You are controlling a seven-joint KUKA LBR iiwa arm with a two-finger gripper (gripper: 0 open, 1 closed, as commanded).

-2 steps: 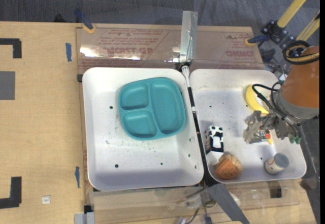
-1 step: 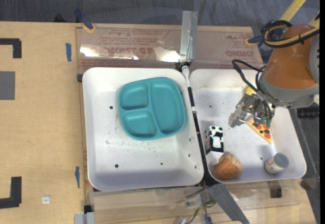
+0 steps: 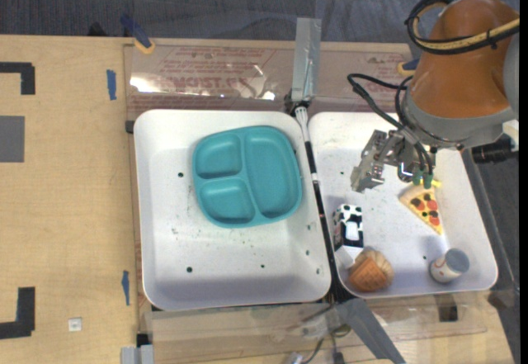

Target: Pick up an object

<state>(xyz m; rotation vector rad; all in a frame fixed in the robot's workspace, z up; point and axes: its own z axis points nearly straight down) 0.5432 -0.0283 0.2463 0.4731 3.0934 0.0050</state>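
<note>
Hovering above the right bin (image 3: 478,214), the gripper (image 3: 369,166) hangs over bare white floor with its fingers parted and nothing between them. The likeliest targets lie nearby: a black-and-white toy (image 3: 351,225) just below it by the bin's left wall, a brown bread-like ball (image 3: 370,270) further toward the near edge, and a toy pizza slice (image 3: 424,207) to its right. A good grasp probably means centring over one item, well clear of the wall, before descending. The teal divided plate (image 3: 247,175) sits in the left bin (image 3: 165,263). The orange wrist hides the bin's far right corner; a small grey cup-like item (image 3: 449,264) is hard to identify.
</note>
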